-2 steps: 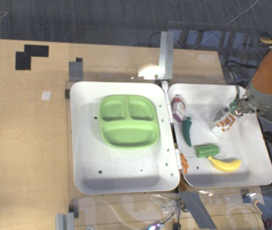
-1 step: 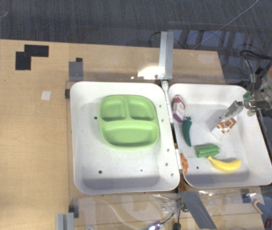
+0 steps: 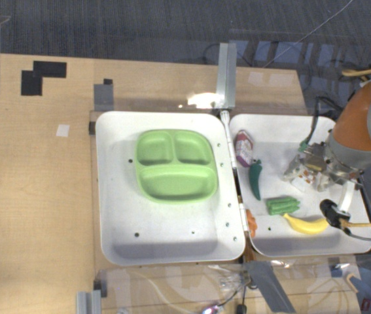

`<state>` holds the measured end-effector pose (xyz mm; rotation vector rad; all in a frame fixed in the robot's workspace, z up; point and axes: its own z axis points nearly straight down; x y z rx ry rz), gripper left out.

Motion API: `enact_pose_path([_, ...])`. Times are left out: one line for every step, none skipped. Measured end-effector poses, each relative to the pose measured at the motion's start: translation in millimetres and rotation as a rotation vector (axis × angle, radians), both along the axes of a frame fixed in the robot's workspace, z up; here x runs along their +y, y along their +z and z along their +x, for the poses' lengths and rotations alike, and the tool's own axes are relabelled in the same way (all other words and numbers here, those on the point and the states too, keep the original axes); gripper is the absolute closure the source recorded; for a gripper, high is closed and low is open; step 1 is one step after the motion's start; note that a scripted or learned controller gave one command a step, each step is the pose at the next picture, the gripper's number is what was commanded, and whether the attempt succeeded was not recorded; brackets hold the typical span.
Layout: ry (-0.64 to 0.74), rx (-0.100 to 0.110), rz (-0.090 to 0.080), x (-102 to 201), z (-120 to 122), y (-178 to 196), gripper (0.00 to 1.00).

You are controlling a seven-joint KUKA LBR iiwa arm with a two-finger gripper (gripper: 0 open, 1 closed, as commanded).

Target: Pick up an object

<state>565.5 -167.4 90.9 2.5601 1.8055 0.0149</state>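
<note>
The right white bin is crowded lower centre by a dark green pepper, a green block and a yellow banana; bare floor is left at its upper middle.

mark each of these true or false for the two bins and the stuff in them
1. The green divided plate lies in the left bin. True.
2. The banana lies on the plate. False: it lies in the right bin, near its front edge.
3. The green pepper lies in the right bin, near the wall between the bins. True.
4. The gripper hangs above the left bin. False: it is over the right bin.
5. The banana is between the gripper's fingers. False: it lies on the bin floor, apart from the gripper.
</note>
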Motion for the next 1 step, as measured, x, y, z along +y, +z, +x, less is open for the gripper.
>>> enact_pose_path([-0.266, 0.000, 0.004, -18.5, -3.3, -0.6, 0.00])
